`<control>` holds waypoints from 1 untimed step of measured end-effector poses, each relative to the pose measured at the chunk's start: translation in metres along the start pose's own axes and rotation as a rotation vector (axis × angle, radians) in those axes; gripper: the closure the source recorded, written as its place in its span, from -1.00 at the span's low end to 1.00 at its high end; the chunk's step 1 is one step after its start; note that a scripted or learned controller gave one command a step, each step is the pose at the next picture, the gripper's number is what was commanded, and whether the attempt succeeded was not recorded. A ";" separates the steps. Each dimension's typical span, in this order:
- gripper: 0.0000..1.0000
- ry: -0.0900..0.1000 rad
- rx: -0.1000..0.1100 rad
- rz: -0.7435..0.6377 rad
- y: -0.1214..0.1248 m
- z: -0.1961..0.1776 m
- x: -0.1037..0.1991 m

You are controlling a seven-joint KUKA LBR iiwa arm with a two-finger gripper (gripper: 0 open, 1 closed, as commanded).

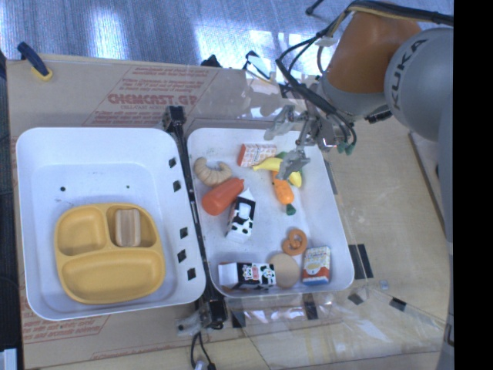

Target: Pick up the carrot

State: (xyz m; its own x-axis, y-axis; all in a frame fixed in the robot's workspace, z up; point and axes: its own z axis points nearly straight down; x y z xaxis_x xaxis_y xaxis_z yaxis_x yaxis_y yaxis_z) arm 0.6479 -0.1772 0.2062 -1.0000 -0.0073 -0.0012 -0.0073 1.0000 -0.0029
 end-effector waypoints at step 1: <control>-1.00 0.003 -0.003 -0.048 -0.032 0.116 0.027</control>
State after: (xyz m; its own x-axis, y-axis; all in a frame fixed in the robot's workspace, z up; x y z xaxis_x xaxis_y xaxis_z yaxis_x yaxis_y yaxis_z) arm 0.6217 -0.2102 0.0899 -0.9985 -0.0549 0.0020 -0.0549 0.9985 0.0001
